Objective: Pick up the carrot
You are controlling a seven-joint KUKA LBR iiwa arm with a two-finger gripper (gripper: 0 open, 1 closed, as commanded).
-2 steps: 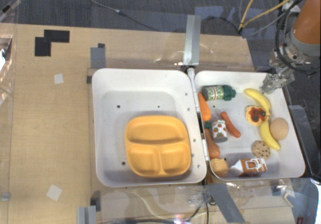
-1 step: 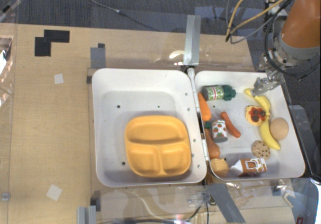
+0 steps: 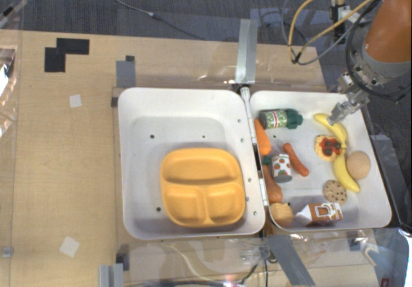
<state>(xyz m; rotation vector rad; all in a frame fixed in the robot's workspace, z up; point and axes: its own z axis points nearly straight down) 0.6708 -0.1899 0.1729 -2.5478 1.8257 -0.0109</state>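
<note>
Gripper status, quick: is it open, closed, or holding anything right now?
Gripper: cannot be told whether open or closed. It hangs over the right bin near the banana, apart from the carrot, with nothing seen in it.

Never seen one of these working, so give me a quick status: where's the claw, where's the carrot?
Gripper over right bin's far side, by banana. Carrot at left wall, untouched. Bottle crowds it.

Tray (image 3: 203,186) in left bin (image 3: 138,150), carrot (image 3: 262,137) in right bin (image 3: 380,212), beside divider
</note>
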